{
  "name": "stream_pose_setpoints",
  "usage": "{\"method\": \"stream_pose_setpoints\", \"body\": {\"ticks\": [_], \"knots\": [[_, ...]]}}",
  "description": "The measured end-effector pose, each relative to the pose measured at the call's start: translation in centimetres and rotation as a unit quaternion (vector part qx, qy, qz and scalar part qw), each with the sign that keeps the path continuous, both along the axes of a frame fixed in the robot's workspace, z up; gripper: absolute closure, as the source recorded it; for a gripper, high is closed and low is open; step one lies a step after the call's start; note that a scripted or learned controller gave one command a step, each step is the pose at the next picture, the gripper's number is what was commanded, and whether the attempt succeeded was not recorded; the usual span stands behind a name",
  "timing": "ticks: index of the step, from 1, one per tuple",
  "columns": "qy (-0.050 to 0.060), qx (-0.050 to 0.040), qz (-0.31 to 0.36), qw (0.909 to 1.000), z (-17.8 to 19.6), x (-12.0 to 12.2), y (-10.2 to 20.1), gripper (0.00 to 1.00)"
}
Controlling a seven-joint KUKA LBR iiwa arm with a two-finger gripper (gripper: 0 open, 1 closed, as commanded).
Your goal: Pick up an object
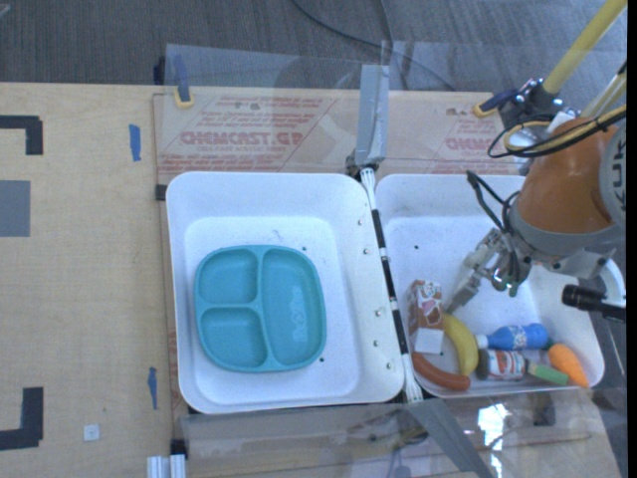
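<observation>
A pale wooden bench [80, 297] runs under the scene, with blue tape marks and black corner marks on its left part and dark grey carpet beyond its far edge. A cardboard sheet [259, 132] with red lettering lies behind the two bins.

The left bin [189, 207] is a shallow white tray holding a teal divided plate [261, 308], which lies flat near the bin's middle, three compartments facing up.

A clear divider strip and a row of clips separate it from the right bin [418, 217]. The objects in this bin are gathered along its near edge: a small brown and white packet [427, 305] by the divider, a white card [429, 342] just below it, a red sausage [439, 373] at the near left corner, a yellow banana [461, 342] touching the sausage's right end, then a small bottle with a blue cap [515, 338], another little bottle [503, 364] beneath it, a green piece [548, 374] and an orange carrot [569, 363] at the far right.

The arm, with its orange band [562, 187], reaches in from the right. Its gripper [486, 270] hangs over the right bin, just above the banana and packet; the jaws appear spread and nothing sits between them.
</observation>
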State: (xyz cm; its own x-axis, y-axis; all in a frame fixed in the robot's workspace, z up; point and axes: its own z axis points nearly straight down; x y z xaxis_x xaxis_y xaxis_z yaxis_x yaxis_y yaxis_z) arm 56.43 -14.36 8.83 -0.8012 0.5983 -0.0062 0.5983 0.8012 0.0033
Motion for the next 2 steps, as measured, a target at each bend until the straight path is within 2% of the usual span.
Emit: {"method": "stream_pose_setpoints", "body": {"ticks": [1,2], "knots": [[0.000,-0.0012,0.075,0.9972,22.5,0.3,-6.9,0.00],[0.002,-0.0002,0.079,0.9968,12.4,-8.5,-8.1,0.00]]}}
